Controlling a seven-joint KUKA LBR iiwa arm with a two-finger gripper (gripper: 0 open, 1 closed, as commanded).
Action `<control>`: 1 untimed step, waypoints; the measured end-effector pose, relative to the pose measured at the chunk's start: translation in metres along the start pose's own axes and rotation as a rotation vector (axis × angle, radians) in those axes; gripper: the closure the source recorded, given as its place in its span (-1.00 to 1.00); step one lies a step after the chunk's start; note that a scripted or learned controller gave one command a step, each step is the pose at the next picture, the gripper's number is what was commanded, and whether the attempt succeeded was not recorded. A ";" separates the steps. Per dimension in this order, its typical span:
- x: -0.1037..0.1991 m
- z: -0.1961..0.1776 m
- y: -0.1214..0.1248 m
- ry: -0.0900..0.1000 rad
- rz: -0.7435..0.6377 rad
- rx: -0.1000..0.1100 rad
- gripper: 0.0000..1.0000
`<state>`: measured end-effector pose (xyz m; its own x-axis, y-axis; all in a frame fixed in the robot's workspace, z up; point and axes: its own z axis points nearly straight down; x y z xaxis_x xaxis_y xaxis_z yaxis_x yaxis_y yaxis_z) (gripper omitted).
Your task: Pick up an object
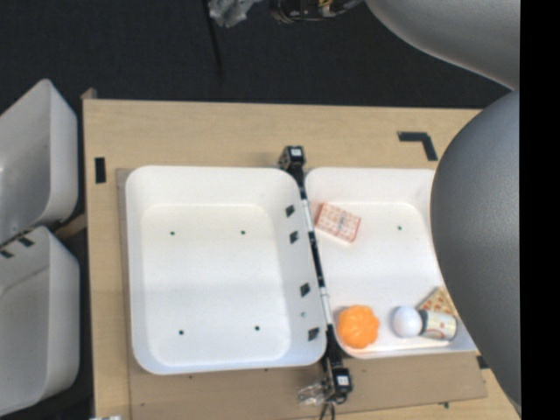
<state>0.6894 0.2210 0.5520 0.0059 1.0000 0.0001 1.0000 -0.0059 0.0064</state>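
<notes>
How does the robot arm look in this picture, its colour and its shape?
The arm is a big, smooth, rounded body in plain grey, with a matte finish. A second rounded grey part shows at the top. I see no markings or cables on these surfaces.

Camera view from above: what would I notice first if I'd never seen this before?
Probably the huge grey robot arm bulging in from the right, covering part of the right white bin. Next, the bright orange round ball at that bin's near edge, with a small white ball beside it. A pink patterned flat packet lies further back, near the divider.
</notes>
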 end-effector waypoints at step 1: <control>0.000 0.001 0.000 0.000 -0.003 0.002 1.00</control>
<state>0.6894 0.2215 0.5513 0.0026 1.0000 -0.0003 1.0000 -0.0026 0.0048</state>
